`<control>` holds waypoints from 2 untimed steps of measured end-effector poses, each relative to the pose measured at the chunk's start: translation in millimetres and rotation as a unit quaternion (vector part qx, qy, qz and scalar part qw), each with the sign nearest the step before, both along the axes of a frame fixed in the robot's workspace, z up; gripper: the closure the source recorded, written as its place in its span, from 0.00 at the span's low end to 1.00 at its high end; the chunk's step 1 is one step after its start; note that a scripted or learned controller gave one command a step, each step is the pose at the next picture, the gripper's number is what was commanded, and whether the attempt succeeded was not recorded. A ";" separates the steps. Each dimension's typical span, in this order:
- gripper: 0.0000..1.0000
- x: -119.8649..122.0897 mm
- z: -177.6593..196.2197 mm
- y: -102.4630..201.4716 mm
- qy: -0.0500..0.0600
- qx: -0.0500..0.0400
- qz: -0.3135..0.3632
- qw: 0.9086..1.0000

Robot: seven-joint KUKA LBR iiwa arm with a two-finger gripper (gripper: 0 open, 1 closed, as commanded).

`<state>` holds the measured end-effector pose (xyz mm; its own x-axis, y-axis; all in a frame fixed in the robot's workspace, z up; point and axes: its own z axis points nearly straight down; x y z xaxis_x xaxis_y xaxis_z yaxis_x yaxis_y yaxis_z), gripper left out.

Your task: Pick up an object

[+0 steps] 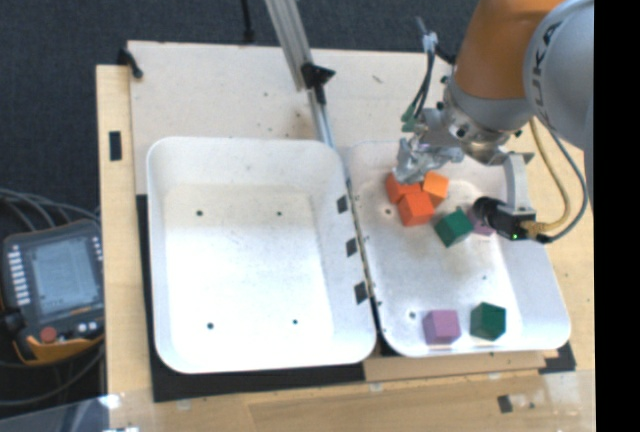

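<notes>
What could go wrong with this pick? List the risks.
1. The claw is down among tightly packed blocks: the red-orange block, the lighter orange block and the green block lie close together, so it may nudge or take the wrong one.
2. This cluster sits near the right bin's back rim, so a pushed block could jam against the wall.
3. A pink block lies mostly hidden under the arm's fittings, so it could get bumped.
</notes>
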<state>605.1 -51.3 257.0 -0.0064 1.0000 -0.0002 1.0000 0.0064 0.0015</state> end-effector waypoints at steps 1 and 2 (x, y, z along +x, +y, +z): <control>1.00 -1.3 -1.7 41.8 0.001 0.000 0.000 1.000; 1.00 -3.1 -13.2 101.3 0.003 0.001 0.001 1.000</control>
